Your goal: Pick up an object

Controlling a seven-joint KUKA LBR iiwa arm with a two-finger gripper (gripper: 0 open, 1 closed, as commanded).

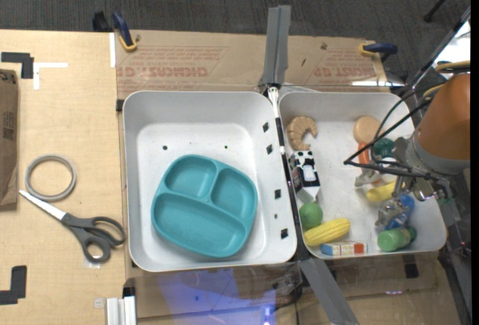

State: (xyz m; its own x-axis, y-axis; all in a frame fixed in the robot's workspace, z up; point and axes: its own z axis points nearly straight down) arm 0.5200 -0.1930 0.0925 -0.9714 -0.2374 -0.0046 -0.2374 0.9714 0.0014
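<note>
My claw [393, 192] is down in the right bin [329, 102], its grip state impossible to tell. A yellow piece [378, 192] lies right at it, a green cylinder [394, 240] just below. The corn cob [326, 231] lies left, its long axis roughly crosswise.

Left bin [142, 136]: one divided plate [204, 204], lying toward the near side. Right bin [329, 102], beside it, their walls touching: croissant [302, 131] at the far left; round piece [367, 129] to its right; small box [306, 170] in front of the croissant along the left wall; apple [310, 214] before that; corn cob [326, 231] nearer still; flat carton [343, 248] at the near wall. Bench left of the bins: tape roll [51, 176], with scissors [75, 224] in front of it.
</note>
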